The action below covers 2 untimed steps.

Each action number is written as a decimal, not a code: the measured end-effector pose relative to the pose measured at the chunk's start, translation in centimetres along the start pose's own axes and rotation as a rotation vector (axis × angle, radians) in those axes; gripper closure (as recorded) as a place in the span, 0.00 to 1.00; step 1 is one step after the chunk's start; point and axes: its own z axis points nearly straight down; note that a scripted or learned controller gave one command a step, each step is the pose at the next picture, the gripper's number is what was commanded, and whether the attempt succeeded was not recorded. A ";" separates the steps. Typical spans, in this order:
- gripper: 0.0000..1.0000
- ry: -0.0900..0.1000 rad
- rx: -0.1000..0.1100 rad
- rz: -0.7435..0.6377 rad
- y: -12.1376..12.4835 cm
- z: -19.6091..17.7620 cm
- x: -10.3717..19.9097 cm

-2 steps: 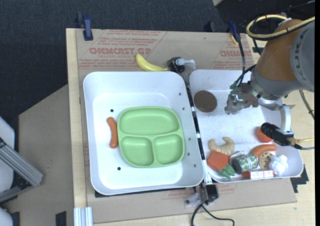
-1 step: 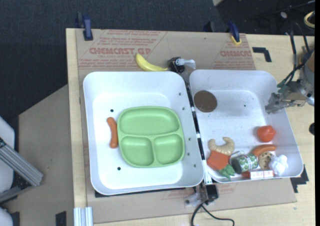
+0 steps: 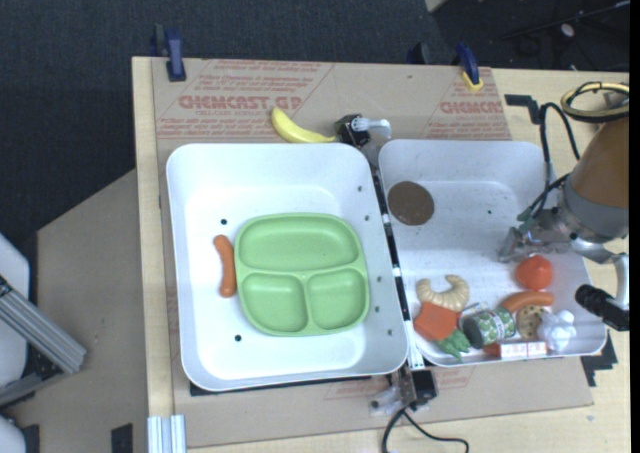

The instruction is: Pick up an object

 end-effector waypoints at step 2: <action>0.00 0.002 0.003 0.001 -4.7 -0.3 0.6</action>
